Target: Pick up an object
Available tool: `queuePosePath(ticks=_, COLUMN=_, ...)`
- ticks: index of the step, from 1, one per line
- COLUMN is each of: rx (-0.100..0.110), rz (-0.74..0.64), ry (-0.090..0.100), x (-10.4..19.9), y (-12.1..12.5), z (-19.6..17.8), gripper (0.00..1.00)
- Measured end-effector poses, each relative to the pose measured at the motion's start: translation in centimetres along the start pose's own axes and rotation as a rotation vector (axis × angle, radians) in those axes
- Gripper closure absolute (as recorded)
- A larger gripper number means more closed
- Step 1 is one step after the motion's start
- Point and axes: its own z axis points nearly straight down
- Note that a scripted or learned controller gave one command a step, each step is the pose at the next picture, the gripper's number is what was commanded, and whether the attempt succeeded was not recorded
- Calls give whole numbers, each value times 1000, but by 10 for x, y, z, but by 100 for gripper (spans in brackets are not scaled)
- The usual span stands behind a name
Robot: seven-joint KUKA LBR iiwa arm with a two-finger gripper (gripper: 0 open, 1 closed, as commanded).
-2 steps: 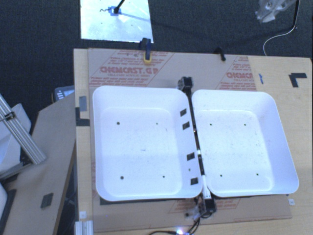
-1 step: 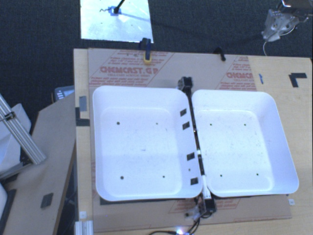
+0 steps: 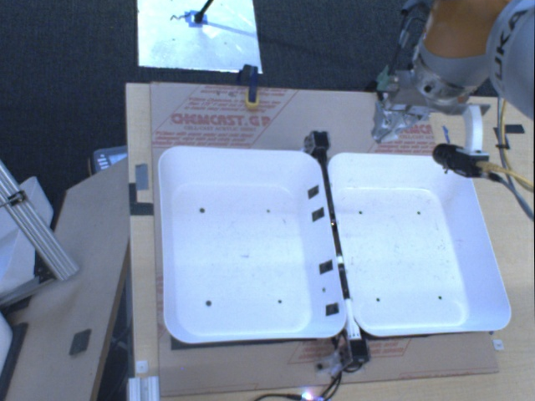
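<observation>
We see the gripper point(image 3: 391, 129) above the right bin's point(image 3: 489, 261) far rim; we cannot tell its state. We judge nothing picked yet.

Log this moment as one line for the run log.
arm: above far edge of right bin | end effector: over bench beyond bin rim | left bin: beside it | pick: not yet done

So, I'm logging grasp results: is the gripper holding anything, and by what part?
Nothing shows between the fingers of the gripper, which hangs above the right bin's far edge.
</observation>
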Motion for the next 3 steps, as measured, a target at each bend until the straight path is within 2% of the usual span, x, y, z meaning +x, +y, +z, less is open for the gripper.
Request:
queuePosePath(ticks=1, rx=-33, rz=-4, ry=-1, x=58, y=4, z=-166, gripper=100)
queuePosePath(ticks=2, rx=-7, rz=-5, ry=0, x=139, y=4, z=-71, gripper=100)
queuePosePath(ticks=3, rx=-33, rz=-2, ry=2, x=178, y=2, z=-252, gripper=100)
